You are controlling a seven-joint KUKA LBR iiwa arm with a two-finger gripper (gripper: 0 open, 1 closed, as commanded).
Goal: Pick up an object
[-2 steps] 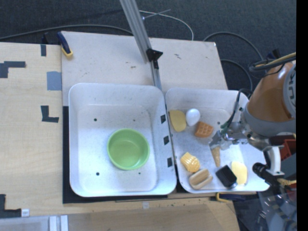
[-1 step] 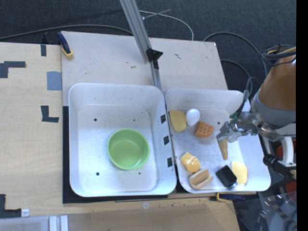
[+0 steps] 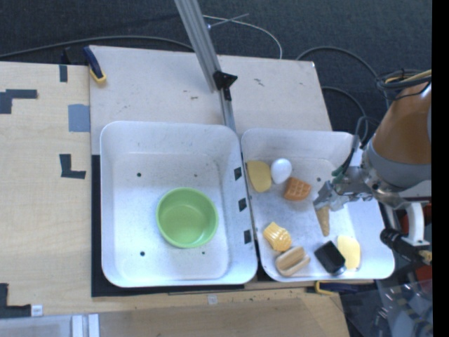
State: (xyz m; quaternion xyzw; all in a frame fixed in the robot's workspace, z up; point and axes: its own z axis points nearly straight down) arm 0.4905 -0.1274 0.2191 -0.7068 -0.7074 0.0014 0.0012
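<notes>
My gripper (image 3: pixel 327 201) hangs over the right part of the right bin (image 3: pixel 306 142), reaching in from the right. Just below its tip lies a tan cone-shaped piece (image 3: pixel 323 222); whether they touch is not visible. An orange waffle piece (image 3: pixel 297 189) sits just left of the gripper. Further left are a white egg (image 3: pixel 281 169) and a yellow wedge (image 3: pixel 259 176). Along the bin's front lie a yellow corn piece (image 3: pixel 278 237), a tan bun (image 3: pixel 292 260), a black block (image 3: pixel 330 257) and a pale yellow piece (image 3: pixel 349 251).
The left bin (image 3: pixel 123 153) holds a green bowl (image 3: pixel 186 217). A grey metal pole (image 3: pixel 200 30) slants down to the wall between the bins. A blue-and-yellow clamp (image 3: pixel 95 65) lies at the bench's back left. Cables run behind the right bin.
</notes>
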